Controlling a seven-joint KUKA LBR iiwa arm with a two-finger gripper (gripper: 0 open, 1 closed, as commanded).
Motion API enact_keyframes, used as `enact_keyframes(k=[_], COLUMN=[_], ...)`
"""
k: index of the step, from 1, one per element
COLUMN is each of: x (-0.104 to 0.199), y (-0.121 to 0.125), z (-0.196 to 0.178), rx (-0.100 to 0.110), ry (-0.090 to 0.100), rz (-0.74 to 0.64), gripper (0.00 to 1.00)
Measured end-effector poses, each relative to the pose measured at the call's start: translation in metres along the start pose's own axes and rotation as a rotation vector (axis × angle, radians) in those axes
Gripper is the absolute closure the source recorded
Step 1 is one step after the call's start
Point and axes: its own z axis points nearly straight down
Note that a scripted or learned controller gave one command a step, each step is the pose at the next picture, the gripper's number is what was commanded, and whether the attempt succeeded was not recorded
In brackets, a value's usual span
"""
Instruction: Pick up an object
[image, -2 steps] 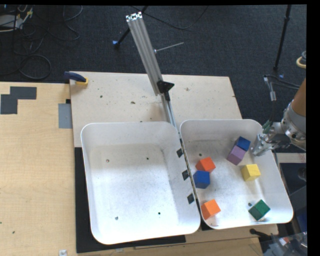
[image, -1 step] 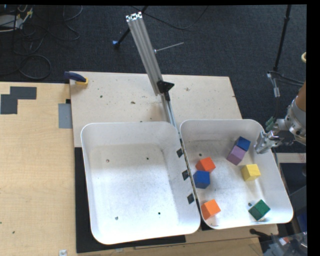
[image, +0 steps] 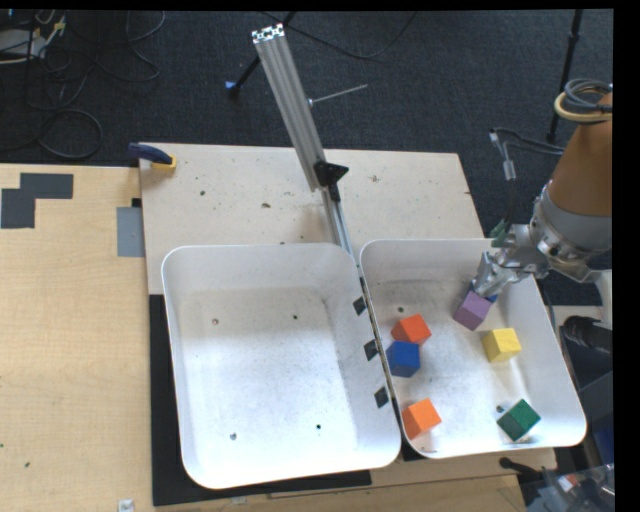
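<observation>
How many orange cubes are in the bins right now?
2, both in the right bin: one orange cube touching the blue cube, the other near the front edge.

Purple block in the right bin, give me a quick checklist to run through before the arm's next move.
1. Tool positioned over the purple block: ok, it sits right at the block's upper edge.
2. Block actually gripped: cannot tell, the contact is too small to read.
3. Room around the block: ok, the yellow block lies apart, below and to the right.
4. Distance from the right bin wall: ok, the purple block sits inside the rim.
5. Other blocks out of the way: ok, the orange block, blue block and green block lie apart.
</observation>
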Motion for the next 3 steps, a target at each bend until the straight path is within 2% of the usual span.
enact_keyframes(k=[1,2,3], x=[0.056,0.113,0.157], y=[0.010,0.010,0.026], z=[0.015,0.013,0.012], rx=[0.004,0.004,0.001], ry=[0.001,0.001,0.000], rz=[0.001,0.000,0.002], gripper=[1.00,1.00,1.00])
